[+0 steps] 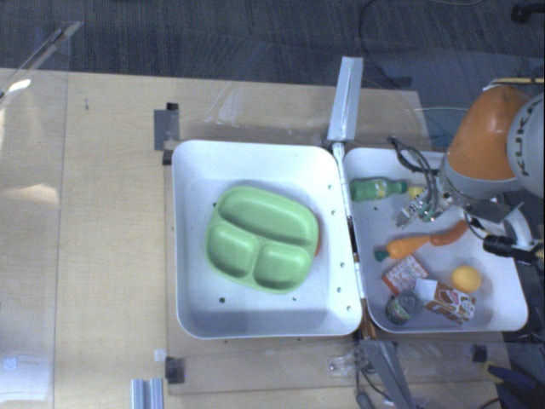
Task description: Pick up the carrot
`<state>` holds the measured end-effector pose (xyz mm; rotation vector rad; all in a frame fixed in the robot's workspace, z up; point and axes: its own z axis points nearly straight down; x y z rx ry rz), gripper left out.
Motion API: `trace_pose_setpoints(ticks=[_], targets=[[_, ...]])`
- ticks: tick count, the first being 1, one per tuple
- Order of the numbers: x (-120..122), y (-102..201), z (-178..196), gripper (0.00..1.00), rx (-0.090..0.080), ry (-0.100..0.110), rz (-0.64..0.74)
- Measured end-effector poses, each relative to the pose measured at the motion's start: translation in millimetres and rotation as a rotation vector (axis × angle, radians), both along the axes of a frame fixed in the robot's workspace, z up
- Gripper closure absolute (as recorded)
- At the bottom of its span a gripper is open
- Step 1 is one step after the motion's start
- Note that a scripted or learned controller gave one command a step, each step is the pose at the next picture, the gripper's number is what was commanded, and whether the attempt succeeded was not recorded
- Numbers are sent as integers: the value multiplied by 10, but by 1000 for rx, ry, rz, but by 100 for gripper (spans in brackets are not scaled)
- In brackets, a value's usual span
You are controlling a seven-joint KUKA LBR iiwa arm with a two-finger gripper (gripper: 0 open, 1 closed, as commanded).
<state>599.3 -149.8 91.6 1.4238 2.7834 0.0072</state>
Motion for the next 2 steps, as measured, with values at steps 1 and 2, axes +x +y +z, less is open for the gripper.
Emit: trace_pose_setpoints(ticks=[1, 2], targets=[[591, 609, -11, 100, 1, 5, 150], [550, 617, -3, 0, 7, 28, 150]])
